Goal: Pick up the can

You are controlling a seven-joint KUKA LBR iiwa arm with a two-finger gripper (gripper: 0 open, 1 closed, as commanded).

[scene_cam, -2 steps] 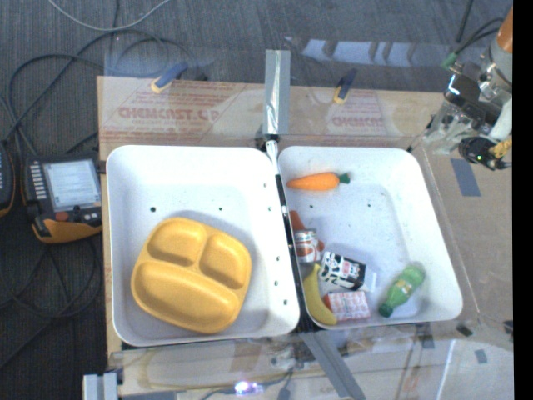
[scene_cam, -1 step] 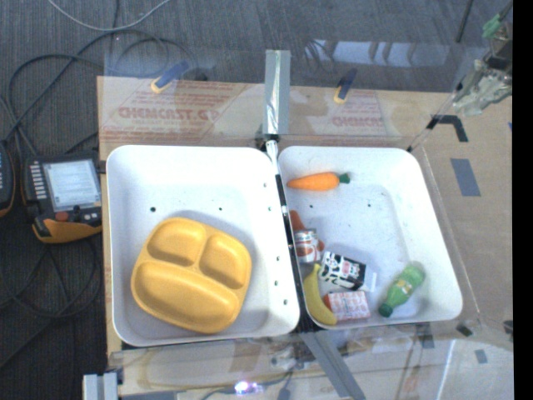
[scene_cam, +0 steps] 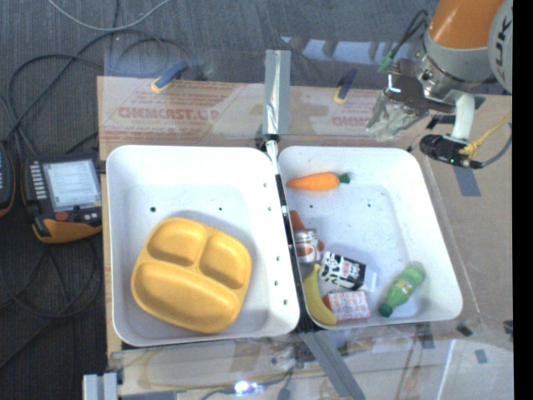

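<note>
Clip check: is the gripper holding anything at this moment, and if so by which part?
Nothing is held. The gripper hangs above the bench past the right bin's far rim with nothing between its fingers; the can lies in that bin.

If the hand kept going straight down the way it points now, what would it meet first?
Probably the brown cardboard-covered bench top just beyond the right white bin's far rim, not the small red-and-white can, which lies by the divider. Depth is hard to judge, so the hand could instead meet that rim.

Bright even light, soft shadows, slight blur.
</note>
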